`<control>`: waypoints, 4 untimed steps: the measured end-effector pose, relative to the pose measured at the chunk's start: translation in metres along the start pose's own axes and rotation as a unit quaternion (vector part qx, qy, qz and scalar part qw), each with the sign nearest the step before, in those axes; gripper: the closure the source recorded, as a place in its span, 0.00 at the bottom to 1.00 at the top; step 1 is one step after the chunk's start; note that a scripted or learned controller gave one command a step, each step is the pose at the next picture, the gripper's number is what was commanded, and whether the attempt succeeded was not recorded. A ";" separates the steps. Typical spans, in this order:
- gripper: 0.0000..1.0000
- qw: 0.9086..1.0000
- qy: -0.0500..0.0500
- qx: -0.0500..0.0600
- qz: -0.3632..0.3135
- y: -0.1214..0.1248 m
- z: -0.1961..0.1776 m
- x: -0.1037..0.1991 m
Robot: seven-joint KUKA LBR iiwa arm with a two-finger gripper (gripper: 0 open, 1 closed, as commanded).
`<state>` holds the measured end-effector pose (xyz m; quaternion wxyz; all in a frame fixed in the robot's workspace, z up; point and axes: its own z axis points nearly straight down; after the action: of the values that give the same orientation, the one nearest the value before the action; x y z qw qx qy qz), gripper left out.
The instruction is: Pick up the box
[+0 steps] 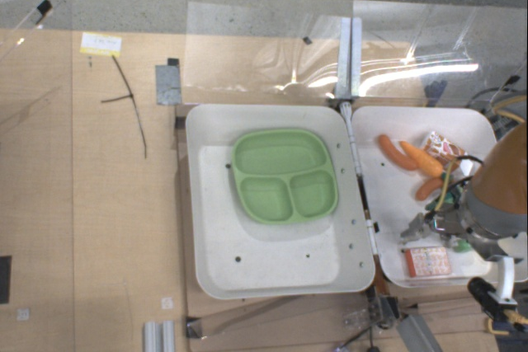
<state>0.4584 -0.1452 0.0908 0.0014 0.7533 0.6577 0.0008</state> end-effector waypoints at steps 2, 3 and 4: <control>0.00 0.998 0.000 0.000 -0.058 -0.002 0.000 0.016; 0.00 0.995 0.000 0.000 -0.103 -0.004 0.000 0.029; 0.00 0.998 0.000 0.000 -0.068 0.001 0.000 -0.004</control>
<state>0.4585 -0.1492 0.0908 0.0019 0.7068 0.7074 0.0006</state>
